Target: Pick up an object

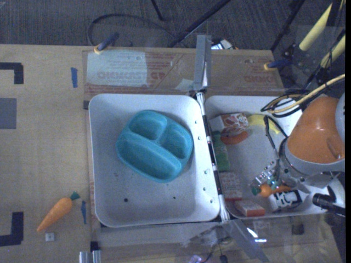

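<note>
camera view: gripper (267, 184) touching small orange object (265, 190) in right bin (241, 104).

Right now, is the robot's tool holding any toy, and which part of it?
It cannot be told. The tool is low in the right bin, right over a small orange toy, but the grip itself is hidden.

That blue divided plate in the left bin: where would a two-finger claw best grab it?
Probably on the raised outer rim of the blue plate, coming straight down from above. It lies flat in the left bin with bare floor around it, so one finger could drop outside the rim and one inside a compartment.
</note>
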Robot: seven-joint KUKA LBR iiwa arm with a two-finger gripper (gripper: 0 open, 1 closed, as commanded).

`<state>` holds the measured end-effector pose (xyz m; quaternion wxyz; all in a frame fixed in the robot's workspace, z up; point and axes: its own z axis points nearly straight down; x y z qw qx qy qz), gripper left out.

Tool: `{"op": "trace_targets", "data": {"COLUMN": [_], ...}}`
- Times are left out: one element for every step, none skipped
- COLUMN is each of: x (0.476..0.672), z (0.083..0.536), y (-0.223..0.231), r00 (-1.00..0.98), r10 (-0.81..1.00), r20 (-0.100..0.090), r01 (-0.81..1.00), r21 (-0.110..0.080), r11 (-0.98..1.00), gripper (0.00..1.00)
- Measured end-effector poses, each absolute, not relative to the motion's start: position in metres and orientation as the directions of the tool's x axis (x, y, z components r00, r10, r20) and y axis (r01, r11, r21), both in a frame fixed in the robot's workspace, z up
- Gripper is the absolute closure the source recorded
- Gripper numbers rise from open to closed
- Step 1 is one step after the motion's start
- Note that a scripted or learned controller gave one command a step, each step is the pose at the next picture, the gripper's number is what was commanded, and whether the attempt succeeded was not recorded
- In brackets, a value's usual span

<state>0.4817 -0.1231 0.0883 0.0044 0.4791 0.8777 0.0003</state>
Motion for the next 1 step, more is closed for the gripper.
{"op": "trace_targets", "data": {"x": [0.553], "z": [0.217], "y": [-0.0609], "r00": [-0.369], "r10": [0.93], "r20": [-0.001], "r01": [0.93], "r21": [0.002], "r11": [0.369], "gripper": [1.0]}}
